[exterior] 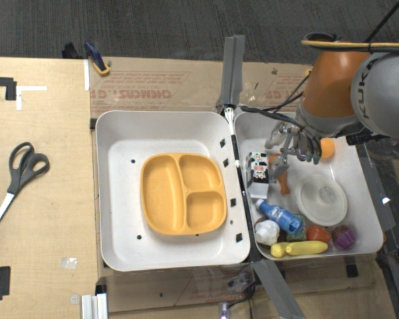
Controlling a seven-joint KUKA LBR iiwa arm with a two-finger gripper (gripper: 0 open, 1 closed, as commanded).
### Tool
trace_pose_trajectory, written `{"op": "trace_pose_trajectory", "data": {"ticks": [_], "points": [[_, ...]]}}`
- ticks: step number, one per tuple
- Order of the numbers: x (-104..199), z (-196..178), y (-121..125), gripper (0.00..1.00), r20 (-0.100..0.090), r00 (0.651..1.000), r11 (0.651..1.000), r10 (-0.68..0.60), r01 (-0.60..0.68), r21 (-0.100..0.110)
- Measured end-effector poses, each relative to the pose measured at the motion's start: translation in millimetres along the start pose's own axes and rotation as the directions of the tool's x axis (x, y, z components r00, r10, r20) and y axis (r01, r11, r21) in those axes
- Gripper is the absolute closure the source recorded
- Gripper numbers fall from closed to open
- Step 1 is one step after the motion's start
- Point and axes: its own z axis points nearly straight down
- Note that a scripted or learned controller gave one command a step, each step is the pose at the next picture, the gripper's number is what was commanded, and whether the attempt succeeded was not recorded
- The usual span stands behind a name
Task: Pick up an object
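Scissors (pixel 20 171) lie on the desk (pixel 40 244) well left of the bins. The left bin (pixel 113 244) holds a yellow divided plate (pixel 184 193). In the right bin (pixel 362 198) a white lid (pixel 323 200), blue bottle (pixel 281 216), yellow banana (pixel 299 248), red piece (pixel 318 233) and purple piece (pixel 344 237) crowd the near end. The jaws (pixel 294 148) hang above the far end, just beside an orange ball (pixel 326 147); whether they are wide or narrow I cannot tell.

Grey arm (pixel 379 92) cut off by the right edge, rear wall of the right white bin (pixel 359 208) hidden under its orange wrist band, small orange ball (pixel 326 147) half covered by the gripper (pixel 294 153), finger state unreadable, black-handled scissors (pixel 16 178) blades running off the left edge
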Motion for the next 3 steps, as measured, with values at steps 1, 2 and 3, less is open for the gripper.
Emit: {"op": "trace_pose_trajectory", "data": {"ticks": [1,2,3], "points": [[-1.6,-10.9,0.7,1.00,0.006,1.000,1.000,-0.002,0.002,0.001],[31.2,-194.0,-60.5,1.00,0.002,0.994,0.994,0.108,-0.108,0.001],[31.5,-193.1,-60.2,0.00,0.000,0.994,0.994,0.108,-0.108,0.001]]}}
